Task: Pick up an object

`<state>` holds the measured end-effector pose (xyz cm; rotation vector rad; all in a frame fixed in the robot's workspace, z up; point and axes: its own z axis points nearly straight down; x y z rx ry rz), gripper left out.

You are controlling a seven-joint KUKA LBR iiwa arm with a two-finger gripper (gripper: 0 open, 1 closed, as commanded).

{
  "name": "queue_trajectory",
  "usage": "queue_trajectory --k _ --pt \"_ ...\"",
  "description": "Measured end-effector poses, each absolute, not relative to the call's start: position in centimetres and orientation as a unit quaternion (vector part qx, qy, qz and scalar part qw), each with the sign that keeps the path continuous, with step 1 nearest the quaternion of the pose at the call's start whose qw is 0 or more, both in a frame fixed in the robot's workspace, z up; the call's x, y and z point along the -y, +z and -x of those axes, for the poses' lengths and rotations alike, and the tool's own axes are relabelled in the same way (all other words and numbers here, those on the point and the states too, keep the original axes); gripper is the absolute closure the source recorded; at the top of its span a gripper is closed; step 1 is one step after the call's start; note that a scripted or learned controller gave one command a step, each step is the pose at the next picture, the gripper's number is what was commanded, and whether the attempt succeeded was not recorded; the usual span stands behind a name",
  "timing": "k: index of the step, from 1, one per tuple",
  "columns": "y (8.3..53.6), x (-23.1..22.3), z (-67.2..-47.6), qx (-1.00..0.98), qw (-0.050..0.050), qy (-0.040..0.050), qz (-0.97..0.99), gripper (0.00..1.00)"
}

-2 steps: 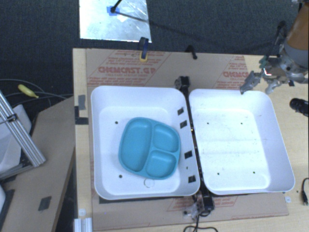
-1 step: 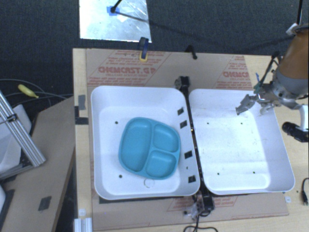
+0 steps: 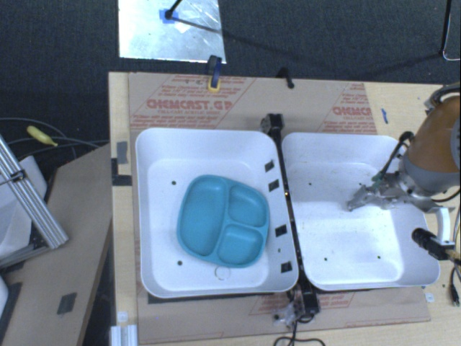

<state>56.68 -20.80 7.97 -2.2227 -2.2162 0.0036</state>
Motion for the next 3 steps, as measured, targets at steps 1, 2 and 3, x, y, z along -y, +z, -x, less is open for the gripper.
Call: queue_trajectory --k 1,2,3 --pt "8.4 20.7 -49.0 0.706 0.003 0.0012 0.708 0.0" --pt "15.3 20.7 -48.8 0.708 -0.004 -0.0014 0.706 0.0" --pt "8.2 20.6 -48.6 0.707 -0.001 0.0001 0.707 0.0"
